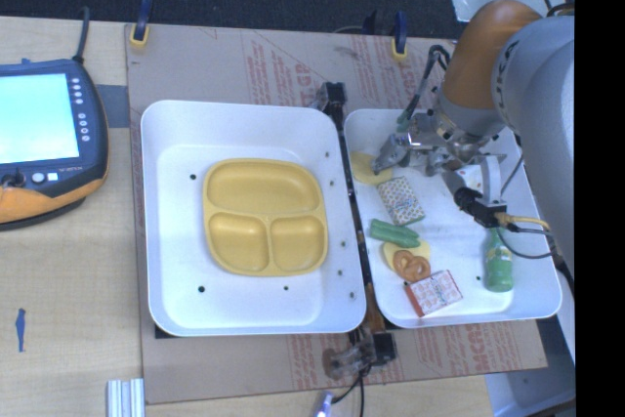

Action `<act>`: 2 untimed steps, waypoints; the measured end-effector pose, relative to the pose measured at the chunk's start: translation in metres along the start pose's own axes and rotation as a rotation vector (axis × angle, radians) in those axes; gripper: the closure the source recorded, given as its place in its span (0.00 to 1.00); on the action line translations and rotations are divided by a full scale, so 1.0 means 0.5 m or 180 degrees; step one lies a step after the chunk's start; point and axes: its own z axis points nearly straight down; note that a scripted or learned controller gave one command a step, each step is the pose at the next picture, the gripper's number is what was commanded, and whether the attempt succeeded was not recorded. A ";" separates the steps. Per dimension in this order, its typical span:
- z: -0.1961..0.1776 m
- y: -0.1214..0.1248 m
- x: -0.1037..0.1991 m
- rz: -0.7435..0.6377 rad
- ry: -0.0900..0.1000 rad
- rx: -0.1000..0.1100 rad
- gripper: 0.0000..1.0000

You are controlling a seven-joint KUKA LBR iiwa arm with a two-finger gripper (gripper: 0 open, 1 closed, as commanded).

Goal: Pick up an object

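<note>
One pincer [405,151] low over right bin [527,303] (aperture: can't tell), approach step; patterned packet [400,200] just below it, next needs descent onto it.

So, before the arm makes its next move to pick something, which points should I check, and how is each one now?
1. Gripper is over the right bin, at its far end: ok.
2. Fingers open or shut: cannot tell.
3. Something held between the fingers: cannot tell.
4. Objects to pick lie in the right bin, such as the green bottle, green pepper and patterned packet: ok.
5. Yellow tray sits flat in the left bin: ok.
</note>
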 end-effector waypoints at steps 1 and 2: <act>-0.001 -0.124 0.007 -0.0019 -0.0021 -0.0059 0.00; -0.024 -0.017 -0.011 -0.0012 -0.0015 -0.0064 0.00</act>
